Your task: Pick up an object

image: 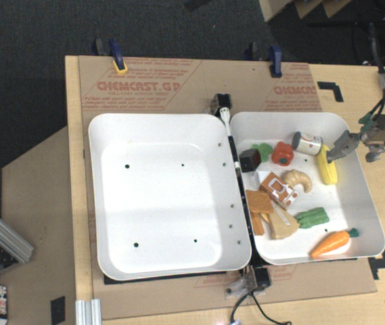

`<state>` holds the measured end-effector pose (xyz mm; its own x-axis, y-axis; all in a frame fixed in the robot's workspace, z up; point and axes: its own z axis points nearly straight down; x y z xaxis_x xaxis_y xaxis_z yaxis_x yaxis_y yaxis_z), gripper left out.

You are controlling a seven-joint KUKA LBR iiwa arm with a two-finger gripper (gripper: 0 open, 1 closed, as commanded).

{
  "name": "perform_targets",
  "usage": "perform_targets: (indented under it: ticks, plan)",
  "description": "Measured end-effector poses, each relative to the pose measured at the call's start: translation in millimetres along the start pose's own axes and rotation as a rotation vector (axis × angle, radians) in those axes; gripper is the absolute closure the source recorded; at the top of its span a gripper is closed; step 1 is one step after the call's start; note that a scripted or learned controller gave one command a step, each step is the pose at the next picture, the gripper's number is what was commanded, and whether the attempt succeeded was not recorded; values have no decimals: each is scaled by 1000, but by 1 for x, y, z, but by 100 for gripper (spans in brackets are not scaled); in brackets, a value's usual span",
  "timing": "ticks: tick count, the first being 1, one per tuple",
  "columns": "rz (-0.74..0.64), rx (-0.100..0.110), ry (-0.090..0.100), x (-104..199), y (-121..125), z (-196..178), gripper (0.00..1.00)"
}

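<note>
Hovering at the right edge of the frame, my pincer (346,145) sits over the right bin's (365,202) upper right rim, one grey finger pointing toward the yellow corn (327,167); whether it is open or closed I cannot tell, the view being too small. Just left lie a small silver can (307,142), a red pepper (283,153), a croissant (297,179), and lower, a carrot (330,243). Left bin (111,141) fills mid-frame.
</note>
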<state>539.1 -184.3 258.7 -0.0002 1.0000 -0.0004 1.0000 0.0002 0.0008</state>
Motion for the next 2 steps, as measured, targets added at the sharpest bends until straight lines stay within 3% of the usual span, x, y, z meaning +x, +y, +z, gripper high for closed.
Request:
perform_targets:
  ticks: [1, 2]
  plan:
    - [-9, 9, 6, 110, -17, 56, 0]
    - [-3, 2, 1, 137, 5, 75, 0]
